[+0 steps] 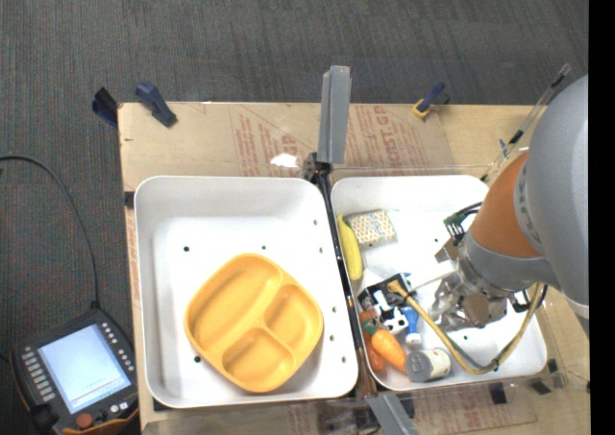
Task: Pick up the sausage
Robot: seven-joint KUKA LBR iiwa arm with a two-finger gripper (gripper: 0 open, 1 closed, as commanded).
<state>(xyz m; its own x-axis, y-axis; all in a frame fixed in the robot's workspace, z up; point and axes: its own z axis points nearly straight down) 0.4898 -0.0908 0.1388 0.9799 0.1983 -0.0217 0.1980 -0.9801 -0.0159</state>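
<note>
My gripper [459, 310] is low in the right bin [432, 195], at its middle right, under the grey and orange arm. A small reddish-brown piece [369, 327] by the bin's left wall could be the sausage; it is partly hidden and too small to be sure. It lies well left of the gripper, apart from it. I see nothing held at the gripper.
An orange carrot [388, 351] and a small can [429, 364] lie at the right bin's front. A yellow banana [352, 249] and a speckled sponge [371, 227] lie further back. A yellow divided plate [254, 323] sits in the left bin [173, 222].
</note>
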